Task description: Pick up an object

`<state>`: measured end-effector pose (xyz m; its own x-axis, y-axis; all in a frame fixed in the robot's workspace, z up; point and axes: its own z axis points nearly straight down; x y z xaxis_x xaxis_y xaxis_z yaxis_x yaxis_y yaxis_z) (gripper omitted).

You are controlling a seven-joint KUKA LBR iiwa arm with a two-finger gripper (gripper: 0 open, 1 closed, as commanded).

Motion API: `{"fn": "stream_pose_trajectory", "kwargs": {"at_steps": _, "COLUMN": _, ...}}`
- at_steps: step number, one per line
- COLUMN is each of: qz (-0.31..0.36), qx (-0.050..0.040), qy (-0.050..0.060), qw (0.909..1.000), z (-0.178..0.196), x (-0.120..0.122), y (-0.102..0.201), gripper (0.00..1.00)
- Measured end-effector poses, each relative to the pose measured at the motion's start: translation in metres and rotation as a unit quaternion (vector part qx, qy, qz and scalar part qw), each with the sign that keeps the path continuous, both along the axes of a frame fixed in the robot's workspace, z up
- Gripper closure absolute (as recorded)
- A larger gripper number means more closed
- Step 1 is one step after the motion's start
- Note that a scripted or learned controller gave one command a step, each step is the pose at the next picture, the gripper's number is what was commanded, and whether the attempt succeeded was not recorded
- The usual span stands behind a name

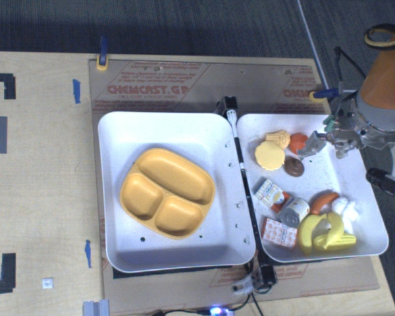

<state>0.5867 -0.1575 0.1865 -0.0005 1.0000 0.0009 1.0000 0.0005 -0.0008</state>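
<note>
While the bench (pixel 39 176) is made of pale plywood, a brown cardboard sheet (pixel 184 87) with red printing lies on it under the two bins. Beyond the bench, at 12 o'clock, the floor is a dark blue-grey carpet (pixel 184 12). Small blue tape pieces and black marks are on the wood at 9 o'clock.

Two white bins stand side by side and touch along a black divider. The left bin (pixel 118 137) contains one thing, a yellow tray with three compartments (pixel 168 191), which lies about in its middle.

The right bin (pixel 368 203) contains several small objects. At its 11 o'clock there is one pale yellow round piece (pixel 270 155), with one small yellow ridged piece (pixel 278 137) touching it at 12 o'clock, one red piece (pixel 296 141) just beside it at 2 o'clock, and one brown round piece (pixel 293 168) near it at 4 o'clock. Near the middle are two small printed packets (pixel 270 193) (pixel 279 232) and one grey can (pixel 294 210) between them. At 5 o'clock lie one yellow banana-like toy (pixel 324 232), one orange-red piece (pixel 324 201) and one white piece (pixel 346 209).

One grey arm (pixel 382 91) with an orange band enters from 3 o'clock. Its gripper (pixel 311 145) is low over the right bin at 12 o'clock, just beside the red piece. I cannot tell from this view if it is spread or closed, and nothing is seen held in it.
</note>
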Motion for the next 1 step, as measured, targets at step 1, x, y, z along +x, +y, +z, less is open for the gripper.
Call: {"fn": "stream_pose_trajectory", "kwargs": {"at_steps": 1, "qz": 0.0, "qx": -0.0007, "qy": -0.001, "qw": 1.0, "z": -0.1005, "x": -0.0315, "y": -0.0107, "gripper": 0.0}}
